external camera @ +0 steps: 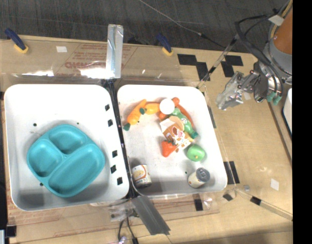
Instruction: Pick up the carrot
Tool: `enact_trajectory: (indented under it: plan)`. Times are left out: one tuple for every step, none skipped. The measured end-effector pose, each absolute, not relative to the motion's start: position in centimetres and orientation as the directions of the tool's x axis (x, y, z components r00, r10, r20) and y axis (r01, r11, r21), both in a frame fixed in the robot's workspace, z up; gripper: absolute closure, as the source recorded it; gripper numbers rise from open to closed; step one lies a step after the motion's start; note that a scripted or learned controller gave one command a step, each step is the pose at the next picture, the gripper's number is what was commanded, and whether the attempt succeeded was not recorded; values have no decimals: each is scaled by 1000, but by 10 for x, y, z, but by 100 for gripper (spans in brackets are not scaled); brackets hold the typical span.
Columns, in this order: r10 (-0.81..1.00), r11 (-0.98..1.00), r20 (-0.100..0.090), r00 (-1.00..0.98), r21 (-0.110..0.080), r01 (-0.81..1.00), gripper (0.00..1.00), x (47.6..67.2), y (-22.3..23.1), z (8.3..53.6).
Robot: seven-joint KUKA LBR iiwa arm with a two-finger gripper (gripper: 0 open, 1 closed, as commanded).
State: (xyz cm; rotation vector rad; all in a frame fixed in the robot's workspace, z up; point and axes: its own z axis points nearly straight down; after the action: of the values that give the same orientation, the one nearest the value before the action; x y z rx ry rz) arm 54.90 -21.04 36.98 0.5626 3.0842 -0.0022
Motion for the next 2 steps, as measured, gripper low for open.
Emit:
enact_trajectory:
  plan:
    - [115,993,-5,-993,-1,115,100,624,-210,397]
    - [-65,998,-7,-998,-3,-65,100,643,-208,482]
